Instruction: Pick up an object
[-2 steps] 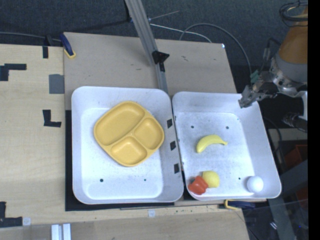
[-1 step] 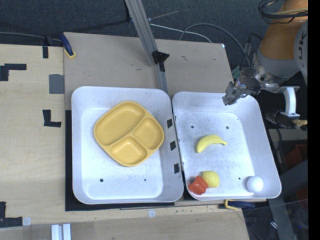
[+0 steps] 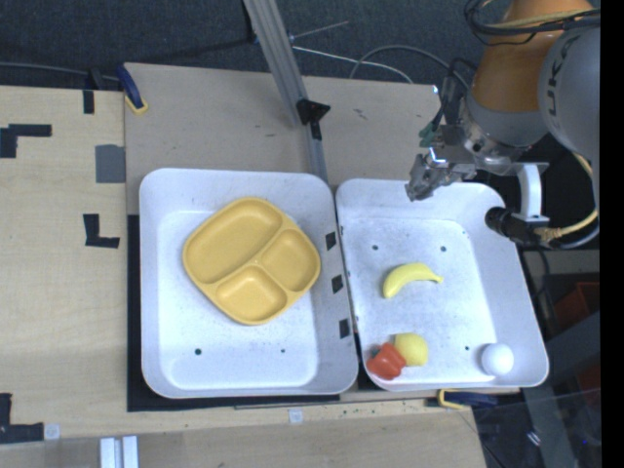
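A yellow banana [image 3: 409, 279] lies near the middle of the right bin [image 3: 507, 261]. At that bin's front edge a yellow lemon-like fruit [image 3: 411, 348] rests against a red fruit [image 3: 387, 362]. A white ball [image 3: 497, 359] sits in the front right corner. My gripper [image 3: 422, 183] hangs over the far rim of the right bin, well behind the banana, with nothing seen between its fingers.
The left bin [image 3: 161, 261] holds a yellow divided plate [image 3: 252, 259]. A grey metal pole [image 3: 283, 57] slants down to the gap between the bins at the back. Cables run behind the arm.
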You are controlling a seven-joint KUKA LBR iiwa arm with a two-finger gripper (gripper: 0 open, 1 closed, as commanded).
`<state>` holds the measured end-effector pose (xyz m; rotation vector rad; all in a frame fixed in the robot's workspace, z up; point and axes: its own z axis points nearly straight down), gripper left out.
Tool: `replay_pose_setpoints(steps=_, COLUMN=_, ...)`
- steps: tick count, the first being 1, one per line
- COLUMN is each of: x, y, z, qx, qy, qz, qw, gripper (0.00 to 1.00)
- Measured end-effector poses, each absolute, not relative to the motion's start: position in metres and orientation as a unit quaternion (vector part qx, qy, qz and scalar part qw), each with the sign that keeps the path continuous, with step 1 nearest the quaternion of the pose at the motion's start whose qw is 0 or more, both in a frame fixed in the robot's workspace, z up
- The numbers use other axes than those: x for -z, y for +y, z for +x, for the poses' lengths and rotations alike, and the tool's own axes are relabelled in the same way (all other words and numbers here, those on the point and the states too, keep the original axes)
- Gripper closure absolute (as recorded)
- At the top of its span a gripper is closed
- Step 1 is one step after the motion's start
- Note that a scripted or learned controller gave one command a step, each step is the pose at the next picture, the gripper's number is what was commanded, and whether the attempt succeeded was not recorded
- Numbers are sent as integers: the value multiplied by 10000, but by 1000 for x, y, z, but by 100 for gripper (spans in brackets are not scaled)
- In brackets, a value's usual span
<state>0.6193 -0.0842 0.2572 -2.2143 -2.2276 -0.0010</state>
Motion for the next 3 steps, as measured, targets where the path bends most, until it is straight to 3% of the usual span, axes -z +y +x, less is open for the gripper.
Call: replay_pose_setpoints(steps=3, x=-228, y=65, z=630, qx=-10, qy=-7093, qz=-7049, qw=15, gripper=100)
